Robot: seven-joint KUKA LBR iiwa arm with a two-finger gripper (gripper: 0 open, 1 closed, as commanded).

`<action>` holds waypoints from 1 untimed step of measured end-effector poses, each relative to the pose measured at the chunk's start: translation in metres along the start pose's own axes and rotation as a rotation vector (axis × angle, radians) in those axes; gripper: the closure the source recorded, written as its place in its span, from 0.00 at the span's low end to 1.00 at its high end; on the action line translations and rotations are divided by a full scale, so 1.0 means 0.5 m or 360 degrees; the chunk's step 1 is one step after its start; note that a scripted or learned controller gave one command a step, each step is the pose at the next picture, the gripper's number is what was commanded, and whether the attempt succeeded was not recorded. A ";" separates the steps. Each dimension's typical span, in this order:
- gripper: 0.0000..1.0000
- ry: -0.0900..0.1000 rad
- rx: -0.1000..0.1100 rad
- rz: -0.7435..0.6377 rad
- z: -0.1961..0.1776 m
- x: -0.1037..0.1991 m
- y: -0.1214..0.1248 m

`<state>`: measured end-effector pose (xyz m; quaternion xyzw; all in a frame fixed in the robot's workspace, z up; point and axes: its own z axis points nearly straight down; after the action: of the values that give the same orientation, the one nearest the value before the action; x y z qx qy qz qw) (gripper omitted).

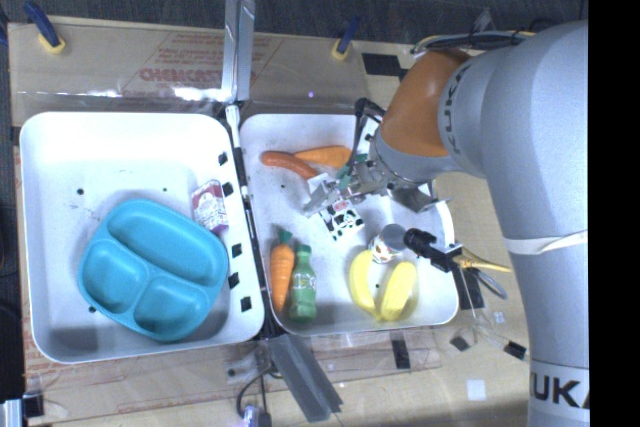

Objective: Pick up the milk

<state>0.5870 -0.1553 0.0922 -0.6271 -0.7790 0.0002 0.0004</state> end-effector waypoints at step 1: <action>1.00 0.0000 0.0002 -0.0006 -0.019 0.001 0.001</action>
<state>0.5872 -0.1549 0.1020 -0.6256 -0.7801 0.0007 0.0007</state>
